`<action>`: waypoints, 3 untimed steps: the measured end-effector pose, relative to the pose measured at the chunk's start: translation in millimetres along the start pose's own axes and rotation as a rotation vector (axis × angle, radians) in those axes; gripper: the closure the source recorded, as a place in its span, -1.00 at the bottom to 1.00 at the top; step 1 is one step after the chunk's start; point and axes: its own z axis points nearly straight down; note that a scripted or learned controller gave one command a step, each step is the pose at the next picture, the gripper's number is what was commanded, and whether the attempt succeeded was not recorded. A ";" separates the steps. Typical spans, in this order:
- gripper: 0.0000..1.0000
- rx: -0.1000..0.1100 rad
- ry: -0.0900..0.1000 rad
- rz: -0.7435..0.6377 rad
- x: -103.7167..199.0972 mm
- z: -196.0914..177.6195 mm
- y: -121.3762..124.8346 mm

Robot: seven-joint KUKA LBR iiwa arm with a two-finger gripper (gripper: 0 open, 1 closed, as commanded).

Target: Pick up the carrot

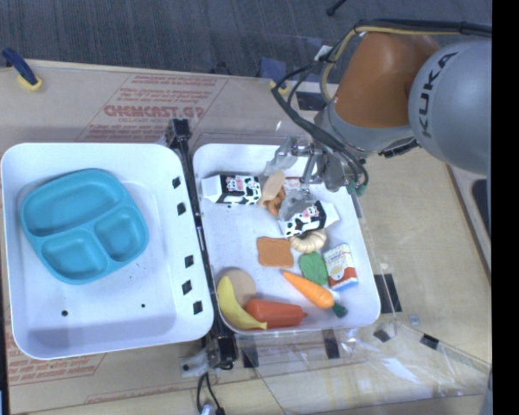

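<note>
A bench (pixel 415 232) topped with tan cardboard printed in red lettering fills most of the frame. Two shallow white plastic bins rest directly on it, side by side and touching: the left bin (pixel 35 318) at centre left, the right bin (pixel 233 258) at centre. A small blue-and-yellow clamp (pixel 22 69) sits at the bench's upper-left corner.

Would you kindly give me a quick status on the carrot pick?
Gripper over right bin's far end, near cow-print cartons. Carrot lies untouched near front, beside green piece and small carton.
</note>
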 end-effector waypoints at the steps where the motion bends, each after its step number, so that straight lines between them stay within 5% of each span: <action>1: -1.00 -0.002 0.000 -0.221 45.5 118.2 -5.5; 2: -1.00 0.004 -0.014 -0.059 111.4 113.6 -50.1; 3: -1.00 0.004 -0.021 -0.022 114.2 112.7 -17.7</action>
